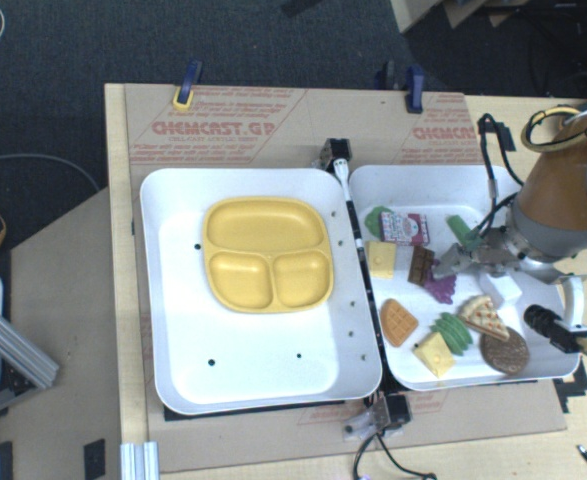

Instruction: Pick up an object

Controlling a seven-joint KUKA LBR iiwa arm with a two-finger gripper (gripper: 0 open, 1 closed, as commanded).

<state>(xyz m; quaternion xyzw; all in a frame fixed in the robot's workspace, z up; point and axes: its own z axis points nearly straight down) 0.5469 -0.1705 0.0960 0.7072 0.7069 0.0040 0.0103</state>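
While the pincer (465,259) hangs low in the right bin (393,180), whether it grips anything I cannot tell; a purple piece (441,288) lies just at its seven o'clock; the table (273,118) cardboard reads "CHEMCAST GP" at twelve o'clock.

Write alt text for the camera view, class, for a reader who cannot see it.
A grey robot arm's gripper reaches into the right bin among toy foods, near a purple piece. The left bin holds a yellow divided tray.
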